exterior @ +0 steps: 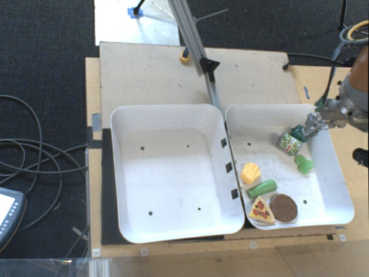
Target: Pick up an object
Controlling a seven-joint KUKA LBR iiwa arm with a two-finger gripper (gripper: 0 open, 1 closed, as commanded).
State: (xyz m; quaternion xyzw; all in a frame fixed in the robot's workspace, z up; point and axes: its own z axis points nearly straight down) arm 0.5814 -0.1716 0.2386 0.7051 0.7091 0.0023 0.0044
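Green can [289, 142], patterned in green and white, is lying tilted in the right bin [340, 180], in that bin's far half and near its right wall. Gripper [304, 130] is reaching in over the right wall and is touching the can's upper right end; whether the fingers are closing on the can or merely resting against it cannot be told from the camera view, as they are merging with the can's dark top. Just below and right of the can, a small green lump [304, 164] is sitting near the same wall. Toward the near left corner of the right bin, a yellow ridged piece [251, 172], a green cylinder [263, 188], a pizza slice [262, 210] and a brown disc [283, 207] are lying clustered together. Left bin [124, 154] is adjoining the right bin along a shared divider.
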